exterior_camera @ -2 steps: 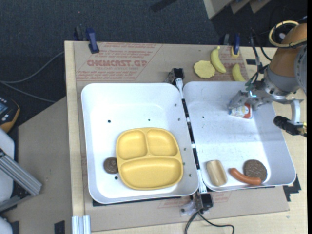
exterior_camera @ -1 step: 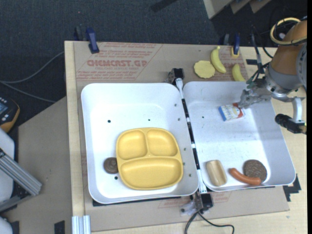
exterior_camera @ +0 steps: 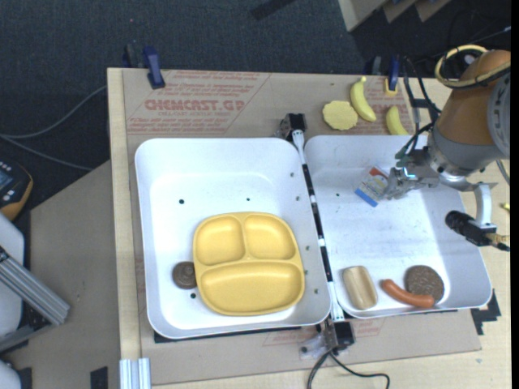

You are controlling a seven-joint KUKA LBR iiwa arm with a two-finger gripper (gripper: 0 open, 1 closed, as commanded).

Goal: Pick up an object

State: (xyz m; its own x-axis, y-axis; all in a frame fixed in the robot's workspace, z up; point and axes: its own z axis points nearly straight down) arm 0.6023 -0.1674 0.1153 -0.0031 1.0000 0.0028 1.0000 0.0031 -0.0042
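The two white bins fill the middle of the frame, the left bin (exterior_camera: 154, 217) carrying a big yellow divided plate (exterior_camera: 246, 262) with a small brown disc (exterior_camera: 184, 275) tucked at its left edge. Over in the right bin (exterior_camera: 389, 241), lower edge: a bread roll (exterior_camera: 359, 287), a sausage (exterior_camera: 405, 293), a brown patty (exterior_camera: 424, 281).

The risk here is that nothing pickable sits under the tool; those three lie well apart from it, so a close where it is now likely comes up with nothing.

The grey arm (exterior_camera: 474, 112) leans in from the upper right, wrist bent down over the bin's upper part. The gripper (exterior_camera: 379, 186) is low by the bin floor, whether open or closed I cannot tell, and nothing is visibly held.
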